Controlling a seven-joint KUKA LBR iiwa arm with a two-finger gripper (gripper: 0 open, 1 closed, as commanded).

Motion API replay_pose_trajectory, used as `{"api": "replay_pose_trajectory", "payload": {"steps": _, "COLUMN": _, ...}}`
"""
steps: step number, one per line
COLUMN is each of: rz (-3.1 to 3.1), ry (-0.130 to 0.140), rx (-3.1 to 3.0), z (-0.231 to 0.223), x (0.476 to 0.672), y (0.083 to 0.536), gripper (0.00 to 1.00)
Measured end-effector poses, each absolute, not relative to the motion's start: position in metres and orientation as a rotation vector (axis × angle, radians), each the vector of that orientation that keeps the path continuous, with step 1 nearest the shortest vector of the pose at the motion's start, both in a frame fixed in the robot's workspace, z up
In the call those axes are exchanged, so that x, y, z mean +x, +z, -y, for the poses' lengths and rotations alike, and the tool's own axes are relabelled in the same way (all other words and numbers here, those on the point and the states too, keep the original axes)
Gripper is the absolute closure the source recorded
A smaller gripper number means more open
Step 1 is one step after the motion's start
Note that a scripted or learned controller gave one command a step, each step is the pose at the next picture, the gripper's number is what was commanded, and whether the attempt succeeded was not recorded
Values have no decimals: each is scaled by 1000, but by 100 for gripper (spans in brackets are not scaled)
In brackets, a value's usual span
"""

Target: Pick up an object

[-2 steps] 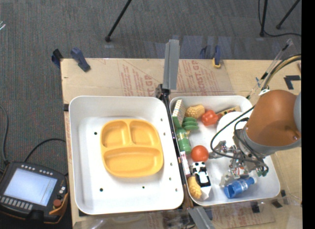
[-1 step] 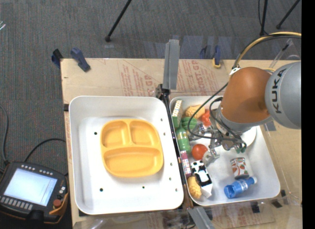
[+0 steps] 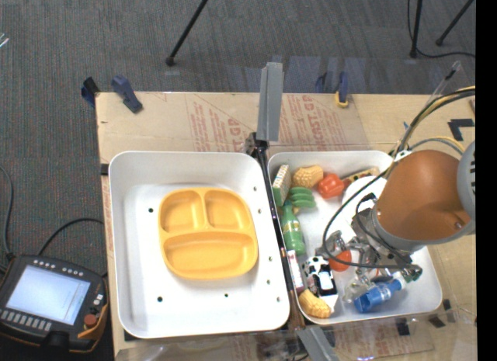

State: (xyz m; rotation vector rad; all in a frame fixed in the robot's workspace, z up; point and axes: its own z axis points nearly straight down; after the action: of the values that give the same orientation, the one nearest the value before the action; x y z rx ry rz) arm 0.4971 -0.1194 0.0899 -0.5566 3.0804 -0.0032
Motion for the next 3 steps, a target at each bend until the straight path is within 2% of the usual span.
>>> {"api": "replay_pose_trajectory", "payload": {"steps": 1, "rz": -3080, "ry": -9, "rx": -602, "z": 83, "x": 513, "y": 90, "gripper": 0}}
{"api": "replay_pose_trajectory", "payload": {"steps": 2, "rz": -3077, "ry": -6, "rx": -626, "z": 84, "x": 514, "y": 89, "gripper": 0}}
{"api": "replay_pose_trajectory", "payload": {"steps": 3, "rz": -3067, "ry": -8, "rx": -624, "z": 82, "x": 500, "y": 90, "gripper": 0}}
